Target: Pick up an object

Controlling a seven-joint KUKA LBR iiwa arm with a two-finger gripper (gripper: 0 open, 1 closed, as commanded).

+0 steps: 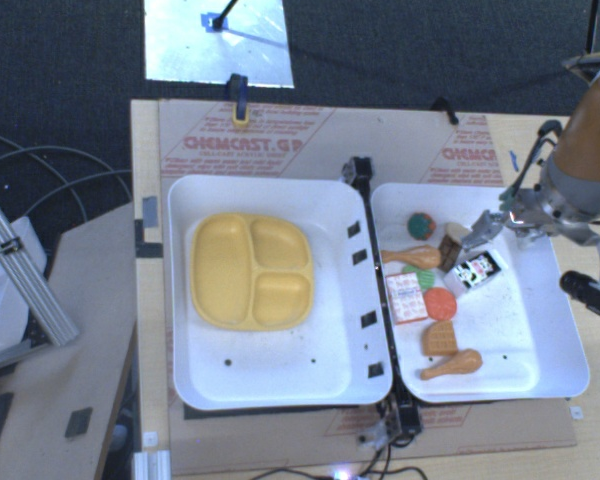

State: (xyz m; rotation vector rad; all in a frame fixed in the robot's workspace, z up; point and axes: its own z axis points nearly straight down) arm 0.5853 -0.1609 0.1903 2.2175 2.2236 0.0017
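The right bin (550, 358) holds several toy foods. A green ball (421, 226) lies near its far left. A tan drumstick (412, 259) lies below the ball. A red-and-white packet (406, 298), a red disc (441, 304), a waffle-like cracker (440, 338) and a second drumstick (452, 365) sit further forward. My gripper (464, 248) reaches in from the right, low over a small brown piece (451, 236) and a black-and-white card (479, 268). Whether it holds anything is hidden.
The left bin (180, 298) carries a yellow divided plate (252, 271). A black hinged divider (372, 288) runs between the bins. The arm's grey body (580, 183) hangs over the right bin's far right corner. A blue clamp (239, 98) sits at the bench's back edge.
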